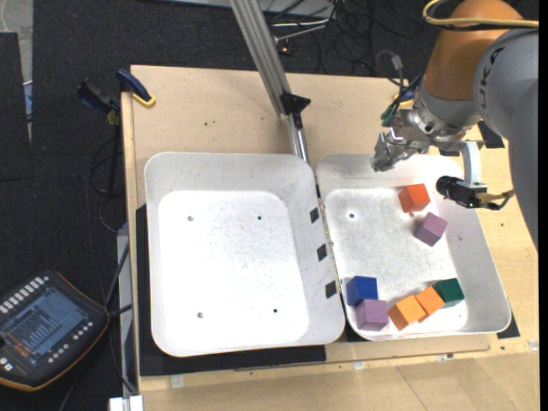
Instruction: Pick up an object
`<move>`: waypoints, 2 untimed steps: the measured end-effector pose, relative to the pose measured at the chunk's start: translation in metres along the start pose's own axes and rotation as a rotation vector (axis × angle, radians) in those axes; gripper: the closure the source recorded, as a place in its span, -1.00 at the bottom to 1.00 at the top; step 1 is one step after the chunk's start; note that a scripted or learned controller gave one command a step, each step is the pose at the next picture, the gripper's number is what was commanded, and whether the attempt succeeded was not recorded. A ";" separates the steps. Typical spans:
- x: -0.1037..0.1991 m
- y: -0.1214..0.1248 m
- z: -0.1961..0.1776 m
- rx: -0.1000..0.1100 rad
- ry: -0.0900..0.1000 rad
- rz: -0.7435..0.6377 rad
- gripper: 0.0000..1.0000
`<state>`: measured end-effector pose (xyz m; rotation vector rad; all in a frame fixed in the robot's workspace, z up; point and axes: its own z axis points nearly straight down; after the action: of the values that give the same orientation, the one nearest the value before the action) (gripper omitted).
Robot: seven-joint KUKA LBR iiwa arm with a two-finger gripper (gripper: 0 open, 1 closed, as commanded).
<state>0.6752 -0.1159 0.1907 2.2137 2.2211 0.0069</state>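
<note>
My gripper (pixel 387 157) hangs over the far rim of the right bin (pixel 479 268), above and left of an orange cube (pixel 414 198). A light purple cube (pixel 431 229) lies just below that orange one. Along the bin's near edge sit a blue cube (pixel 362 288), a purple cube (pixel 372 313), an orange block (pixel 409 308) and a green cube (pixel 448 293). Nothing shows between the gripper's tips.
The left bin (pixel 171 229) lies beside the right one, with black clips at the seam. A slanted metal pole (pixel 265 58) crosses the bench's back. A teach pendant (pixel 43 328) rests at lower left off the bench.
</note>
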 end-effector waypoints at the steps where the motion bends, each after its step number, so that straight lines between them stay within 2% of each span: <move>1: 0.003 0.002 -0.044 0.000 0.000 0.000 1.00; 2: 0.003 0.003 -0.083 0.001 0.000 0.000 1.00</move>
<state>0.6777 -0.1132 0.2741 2.2145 2.2212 0.0055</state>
